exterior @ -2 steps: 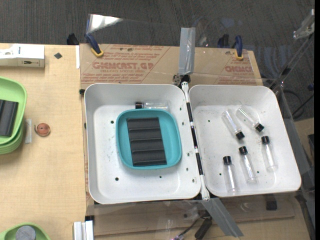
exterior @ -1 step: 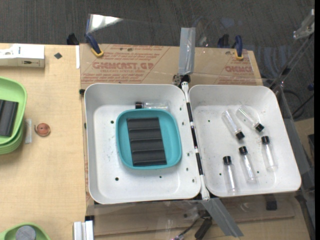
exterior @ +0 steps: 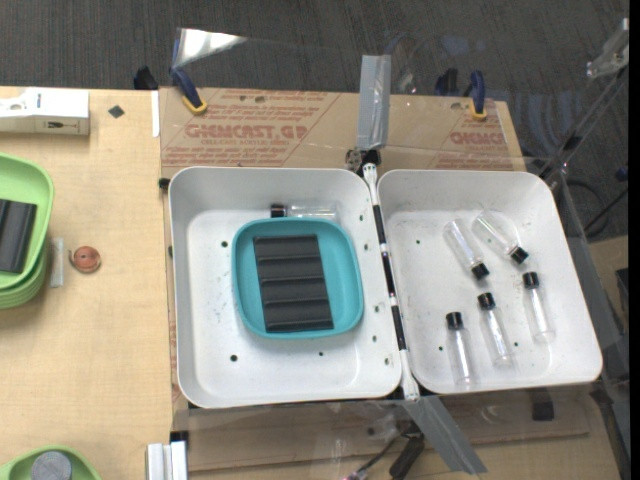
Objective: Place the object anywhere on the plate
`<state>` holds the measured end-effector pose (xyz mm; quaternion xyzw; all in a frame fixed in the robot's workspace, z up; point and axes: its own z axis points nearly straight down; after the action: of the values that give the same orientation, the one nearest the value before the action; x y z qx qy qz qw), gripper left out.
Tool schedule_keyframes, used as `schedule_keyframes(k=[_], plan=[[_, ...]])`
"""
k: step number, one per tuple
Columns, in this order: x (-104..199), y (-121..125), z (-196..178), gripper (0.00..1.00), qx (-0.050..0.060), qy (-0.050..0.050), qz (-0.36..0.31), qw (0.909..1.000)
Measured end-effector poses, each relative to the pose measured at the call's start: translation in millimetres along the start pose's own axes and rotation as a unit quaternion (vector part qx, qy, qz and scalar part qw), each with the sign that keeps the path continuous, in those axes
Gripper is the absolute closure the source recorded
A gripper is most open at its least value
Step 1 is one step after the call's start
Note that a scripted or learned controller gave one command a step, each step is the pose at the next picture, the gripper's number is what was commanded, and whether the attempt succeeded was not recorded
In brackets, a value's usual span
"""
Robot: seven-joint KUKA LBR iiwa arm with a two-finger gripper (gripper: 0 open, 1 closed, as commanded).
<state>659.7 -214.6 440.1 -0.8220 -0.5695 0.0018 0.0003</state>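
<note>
A teal square plate (exterior: 247, 268) with a black ribbed insert (exterior: 292, 280) sits in the left bin (exterior: 200, 358). One clear vial with a black cap (exterior: 300, 211) lies in that bin just behind the plate's far edge. Several clear vials with black caps lie scattered in the right bin (exterior: 570, 358): two near its far side (exterior: 464, 248) (exterior: 499, 238), and three toward the front (exterior: 458, 348) (exterior: 492, 326) (exterior: 536, 303).
A cardboard sheet (exterior: 260, 128) lies behind the bins, held by clamps. On the wooden bench at the left stand a green tray (exterior: 30, 218), a white box (exterior: 45, 111) and a small round brown piece (exterior: 86, 259). A tripod leg (exterior: 590, 118) rises at the right.
</note>
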Motion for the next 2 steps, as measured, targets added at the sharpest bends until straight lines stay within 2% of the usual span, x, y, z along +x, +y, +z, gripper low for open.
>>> schedule_keyframes(k=[2], plan=[[0.0,0.0,0.0,0.00,0.000,0.000,0.000,1.0000]])
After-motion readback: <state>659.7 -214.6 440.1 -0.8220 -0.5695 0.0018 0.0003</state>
